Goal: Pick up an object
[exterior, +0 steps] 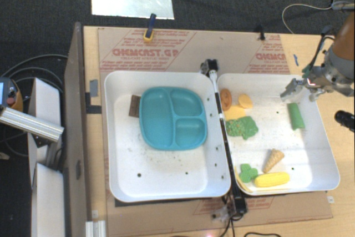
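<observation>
The arm (341,55) is reaching in from the right, with its pincer (299,89) hanging over the far right part of the right bin (321,144). The pincer's grey fingers are pointing left and look spread a little, with nothing showing between them; how wide they are standing cannot be told for sure.

A green stick (296,116) is lying just near of the pincer, apart from it. Toward the bin's left side, a brown piece (226,99) and an orange piece (244,101) are sitting side by side, with a yellow piece (234,112) just near of them and a green leafy lump (242,127) touching that. A cone (273,160) is lying nearer still. In the near corner, a yellow corn cob (271,179) is lying beside a small green piece (248,172).

The left bin (119,175) is holding a blue tray (172,118) with 3 compartments and a brown block (134,106) at the tray's left edge. Both bins are sitting on the bench (166,44).
</observation>
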`<state>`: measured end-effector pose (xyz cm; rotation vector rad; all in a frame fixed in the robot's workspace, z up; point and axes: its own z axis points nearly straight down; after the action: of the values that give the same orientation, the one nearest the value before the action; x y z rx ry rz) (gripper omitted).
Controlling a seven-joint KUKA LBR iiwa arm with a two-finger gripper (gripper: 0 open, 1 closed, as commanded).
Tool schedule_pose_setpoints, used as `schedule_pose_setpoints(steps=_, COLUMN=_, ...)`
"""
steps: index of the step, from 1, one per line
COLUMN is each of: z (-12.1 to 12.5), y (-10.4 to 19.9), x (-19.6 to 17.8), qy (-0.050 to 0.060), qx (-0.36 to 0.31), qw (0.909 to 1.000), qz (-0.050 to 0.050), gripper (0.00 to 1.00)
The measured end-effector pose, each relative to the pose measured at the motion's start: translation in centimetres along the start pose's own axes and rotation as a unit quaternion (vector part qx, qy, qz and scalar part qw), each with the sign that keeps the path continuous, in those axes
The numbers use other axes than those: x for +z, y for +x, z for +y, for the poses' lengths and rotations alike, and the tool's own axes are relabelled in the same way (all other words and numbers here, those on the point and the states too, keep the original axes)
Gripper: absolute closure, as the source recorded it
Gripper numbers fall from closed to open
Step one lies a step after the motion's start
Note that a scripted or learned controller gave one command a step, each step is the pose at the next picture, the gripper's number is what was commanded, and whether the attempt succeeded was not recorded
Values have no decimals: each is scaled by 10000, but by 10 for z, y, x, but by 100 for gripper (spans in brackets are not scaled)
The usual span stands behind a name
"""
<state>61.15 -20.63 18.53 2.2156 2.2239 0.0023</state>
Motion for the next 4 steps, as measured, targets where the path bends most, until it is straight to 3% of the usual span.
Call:
schedule_pose_setpoints(steps=1, z=4, y=2, x=102, qy=-11, qx=-1, qw=10000, qz=22, gripper=0)
schedule_pose_setpoints(steps=2, z=-28, y=1, x=63, qy=16, qx=10, qw=10000, qz=7, gripper=0)
schedule_pose_setpoints(steps=3, z=-15, y=0, x=101, qy=-8, qx=-5, qw=10000, qz=-10, gripper=0)
schedule_pose_setpoints(steps=4, z=-14, y=0, x=89, qy=-24, qx=-11, qw=10000, qz=-14, gripper=100)
